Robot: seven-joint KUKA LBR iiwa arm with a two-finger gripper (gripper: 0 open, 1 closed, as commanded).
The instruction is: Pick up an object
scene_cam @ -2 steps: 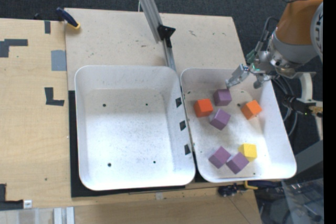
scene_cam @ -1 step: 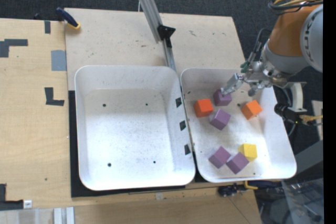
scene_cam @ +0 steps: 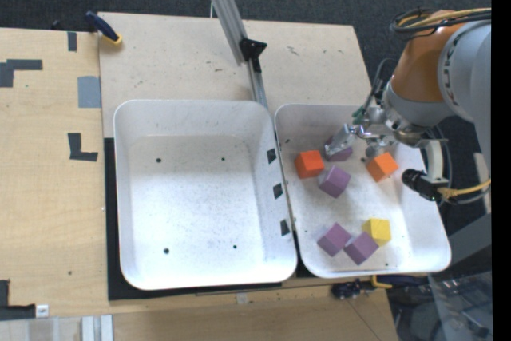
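Camera view: right bin holds two orange, three purple, one yellow block; fingers' state unclear.

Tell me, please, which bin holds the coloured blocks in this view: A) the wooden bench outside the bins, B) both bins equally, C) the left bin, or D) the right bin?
D: the orange blocks, purple blocks and yellow block all lie inside the right bin, where the gripper is reaching.
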